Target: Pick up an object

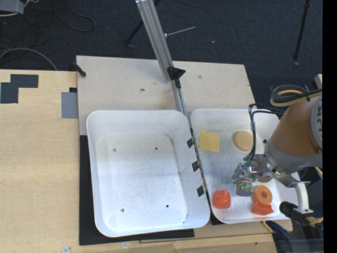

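Objects (242, 186) for the picking all sit in the right bin (210, 121), and I'm hanging right over one of them now. My gripper (247, 174) is low in that bin, near its front half, and directly beneath it lies a small grey-green piece, tucked just under the metal of my hand. That's the one I'd go for. It lies slightly toward the bench's front edge from my tips, almost straight below, so the coming move looks like a short drop, not a reach.

How my hand stands I cannot tell; the wrist and the dark cable hide the tips from this high camera, and the little piece blurs into them. I won't claim I have it.

Round about: an orange cone-shaped piece (262, 200) just to the arm side of the grey-green one, close enough to bump if I come down skewed. A red cap (221, 198) sits on the other side, toward the divider, a bit apart. Farther back, a yellow square (209, 141) and a tan disc (243, 139) lie well clear of me.

The grey-green thing is too small and shadowed to read a long axis. The left bin (95, 123) holds nothing I need.
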Tool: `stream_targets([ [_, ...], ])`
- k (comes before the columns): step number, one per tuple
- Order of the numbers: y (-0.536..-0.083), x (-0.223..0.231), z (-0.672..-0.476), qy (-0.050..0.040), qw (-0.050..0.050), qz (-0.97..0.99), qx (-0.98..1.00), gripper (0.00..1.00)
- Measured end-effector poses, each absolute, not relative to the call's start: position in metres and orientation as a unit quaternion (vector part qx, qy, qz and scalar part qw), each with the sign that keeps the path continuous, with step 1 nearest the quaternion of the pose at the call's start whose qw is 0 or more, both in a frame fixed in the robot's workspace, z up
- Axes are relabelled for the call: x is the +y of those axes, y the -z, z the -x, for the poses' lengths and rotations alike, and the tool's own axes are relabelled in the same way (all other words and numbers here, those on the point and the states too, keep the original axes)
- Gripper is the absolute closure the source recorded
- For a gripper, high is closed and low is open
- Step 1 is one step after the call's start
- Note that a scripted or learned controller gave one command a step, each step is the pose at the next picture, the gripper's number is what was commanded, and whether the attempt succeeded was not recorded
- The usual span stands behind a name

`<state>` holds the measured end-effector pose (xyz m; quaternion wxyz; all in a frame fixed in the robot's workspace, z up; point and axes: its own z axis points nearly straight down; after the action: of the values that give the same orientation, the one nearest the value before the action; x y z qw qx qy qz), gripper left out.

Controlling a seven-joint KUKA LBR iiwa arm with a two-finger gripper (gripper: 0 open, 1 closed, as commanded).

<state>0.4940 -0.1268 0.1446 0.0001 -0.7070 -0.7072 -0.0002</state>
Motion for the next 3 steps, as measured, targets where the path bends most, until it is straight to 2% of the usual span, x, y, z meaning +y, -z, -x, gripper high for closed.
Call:
stream_targets([
  [2, -0.236, -0.130, -0.491, 0.0006, -0.001, 0.707, -0.708, 1.00],
  [3, -0.245, -0.080, -0.513, 0.0002, 0.001, 0.705, -0.709, 1.00],
])
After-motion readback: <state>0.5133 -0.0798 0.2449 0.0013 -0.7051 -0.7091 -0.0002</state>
